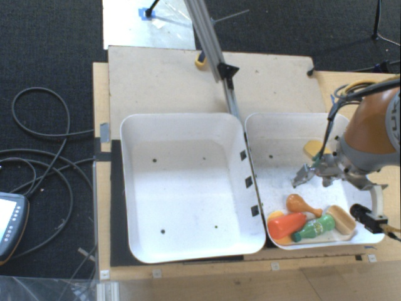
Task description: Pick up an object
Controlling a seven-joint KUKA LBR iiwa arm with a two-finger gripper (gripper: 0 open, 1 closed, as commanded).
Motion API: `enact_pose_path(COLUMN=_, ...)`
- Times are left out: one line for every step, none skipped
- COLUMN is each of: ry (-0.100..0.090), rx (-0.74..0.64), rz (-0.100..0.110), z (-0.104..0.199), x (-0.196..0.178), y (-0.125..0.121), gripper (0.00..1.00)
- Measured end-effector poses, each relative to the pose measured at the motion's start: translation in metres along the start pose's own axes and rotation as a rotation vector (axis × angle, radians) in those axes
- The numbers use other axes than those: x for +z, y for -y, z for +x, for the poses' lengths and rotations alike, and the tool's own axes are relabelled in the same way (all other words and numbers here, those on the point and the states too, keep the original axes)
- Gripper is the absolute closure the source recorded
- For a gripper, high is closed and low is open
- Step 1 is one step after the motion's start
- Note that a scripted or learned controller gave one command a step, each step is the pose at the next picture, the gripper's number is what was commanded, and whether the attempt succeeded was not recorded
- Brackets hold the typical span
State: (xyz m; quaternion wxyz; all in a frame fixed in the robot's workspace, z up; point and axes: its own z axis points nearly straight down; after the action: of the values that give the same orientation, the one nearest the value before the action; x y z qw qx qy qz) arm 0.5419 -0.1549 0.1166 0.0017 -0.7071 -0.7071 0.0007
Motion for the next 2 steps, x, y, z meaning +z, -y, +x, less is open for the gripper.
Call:
enact_pose_path(ry=0.002, rx=0.0, rz=-0.007, z=-0.001, x=-0.013, y=-0.002, gripper=1.0)
enact_pose_path(ry=0.004, rx=-0.002, rz=-0.01, z=-0.007, x=-0.059, y=-0.003, gripper=1.0)
